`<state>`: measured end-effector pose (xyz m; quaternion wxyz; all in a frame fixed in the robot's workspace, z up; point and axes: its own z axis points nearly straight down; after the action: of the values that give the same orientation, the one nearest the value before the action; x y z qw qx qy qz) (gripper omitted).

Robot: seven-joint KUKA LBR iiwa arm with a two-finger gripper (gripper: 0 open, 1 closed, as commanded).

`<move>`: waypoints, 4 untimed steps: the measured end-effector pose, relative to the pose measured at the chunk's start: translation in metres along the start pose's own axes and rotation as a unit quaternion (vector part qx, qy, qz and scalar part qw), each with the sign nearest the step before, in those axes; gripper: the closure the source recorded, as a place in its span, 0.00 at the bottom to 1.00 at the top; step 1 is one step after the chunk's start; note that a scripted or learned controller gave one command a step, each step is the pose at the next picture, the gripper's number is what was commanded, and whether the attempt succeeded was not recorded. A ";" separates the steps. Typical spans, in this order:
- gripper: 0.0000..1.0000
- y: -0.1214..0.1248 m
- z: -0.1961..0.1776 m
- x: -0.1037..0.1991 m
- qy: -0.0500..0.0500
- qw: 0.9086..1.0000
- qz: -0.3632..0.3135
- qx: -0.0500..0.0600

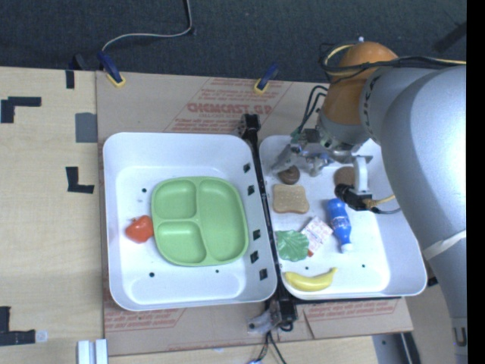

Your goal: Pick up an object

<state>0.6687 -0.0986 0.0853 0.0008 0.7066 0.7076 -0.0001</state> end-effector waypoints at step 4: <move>0.00 0.000 0.000 0.001 0.000 1.000 0.000 0.000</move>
<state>0.6687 -0.0974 0.0852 0.0009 0.7067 0.7076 0.0000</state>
